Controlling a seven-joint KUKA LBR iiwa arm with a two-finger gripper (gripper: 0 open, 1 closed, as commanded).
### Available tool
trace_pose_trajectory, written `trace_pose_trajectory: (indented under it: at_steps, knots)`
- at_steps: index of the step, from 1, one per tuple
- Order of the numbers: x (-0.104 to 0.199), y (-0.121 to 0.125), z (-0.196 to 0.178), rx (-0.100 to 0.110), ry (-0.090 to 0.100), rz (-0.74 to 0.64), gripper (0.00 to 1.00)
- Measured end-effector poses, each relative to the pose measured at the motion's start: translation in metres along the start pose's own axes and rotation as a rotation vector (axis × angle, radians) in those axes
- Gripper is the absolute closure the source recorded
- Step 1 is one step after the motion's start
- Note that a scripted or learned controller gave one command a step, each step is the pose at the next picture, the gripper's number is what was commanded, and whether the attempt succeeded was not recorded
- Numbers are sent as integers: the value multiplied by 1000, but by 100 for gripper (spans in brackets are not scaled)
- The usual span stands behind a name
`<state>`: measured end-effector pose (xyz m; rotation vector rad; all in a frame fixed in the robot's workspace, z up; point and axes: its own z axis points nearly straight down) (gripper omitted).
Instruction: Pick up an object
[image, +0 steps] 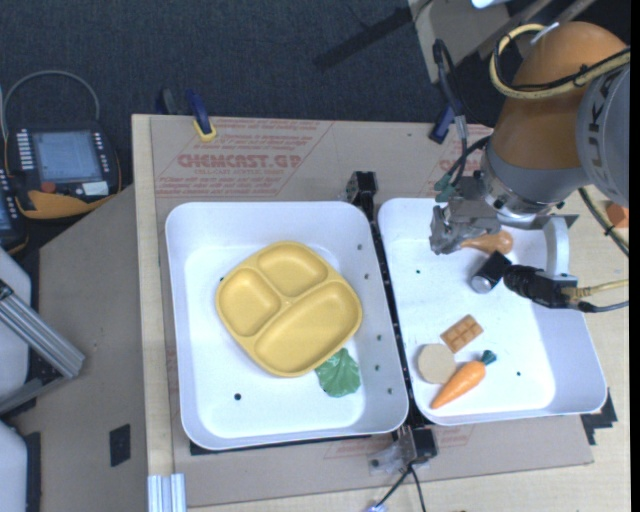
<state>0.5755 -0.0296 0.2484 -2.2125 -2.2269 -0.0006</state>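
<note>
Whether the jaws were open or closed could not be told. The gripper (455, 232) hung low over the right bin (545, 372), just beside a small orange-brown piece (490, 241), perhaps touching it. A carrot (462, 380) lay nearer the front. The brown board (150, 300) bore red print, "CHEMCAST".

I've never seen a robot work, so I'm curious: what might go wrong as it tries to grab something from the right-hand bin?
1. The gripper is over the right white bin, close beside a small orange-tan piece. If it comes down slightly off, it may shove the piece aside instead of catching it.
2. The brown square cracker, pale round disc and orange toy carrot lie bunched together, so a grab there might knock the neighbours.
</note>
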Motion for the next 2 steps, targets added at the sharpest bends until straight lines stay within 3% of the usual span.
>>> trace_pose_trajectory:
  at_steps: [1,2]
  knots:
    - [60,1,-2,-2,0,-1,100]
    - [115,-4,18,4,-1,1,100]
